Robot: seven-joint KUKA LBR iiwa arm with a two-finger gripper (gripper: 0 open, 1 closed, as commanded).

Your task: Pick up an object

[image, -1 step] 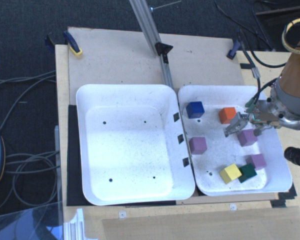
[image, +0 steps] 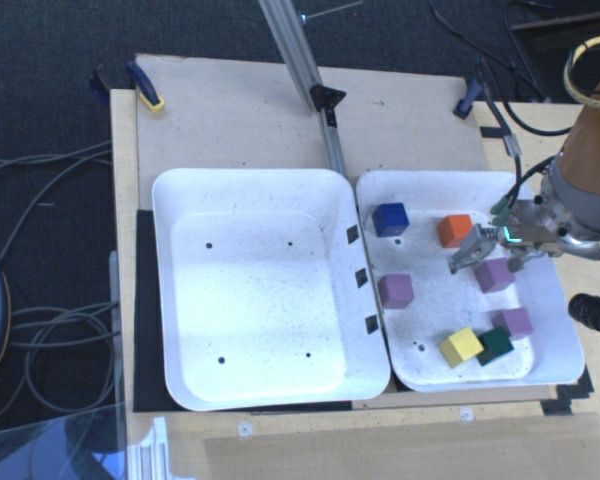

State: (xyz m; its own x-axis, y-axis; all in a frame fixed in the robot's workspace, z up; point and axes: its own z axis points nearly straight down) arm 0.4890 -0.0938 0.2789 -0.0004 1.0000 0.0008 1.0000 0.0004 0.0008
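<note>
Nothing is lifted yet: your gripper (image: 477,251) hangs low in the right bin (image: 550,368), between the orange block (image: 454,230) and a purple block (image: 495,274). Whether it's released or clenched, you can't tell; the whole pick remains.

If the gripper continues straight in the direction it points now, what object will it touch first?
The gripper points left and slightly down in the camera view, past the orange block. Continuing that way, it would probably meet the purple block near the right bin's left wall first, though its height above the bin is unclear.
</note>
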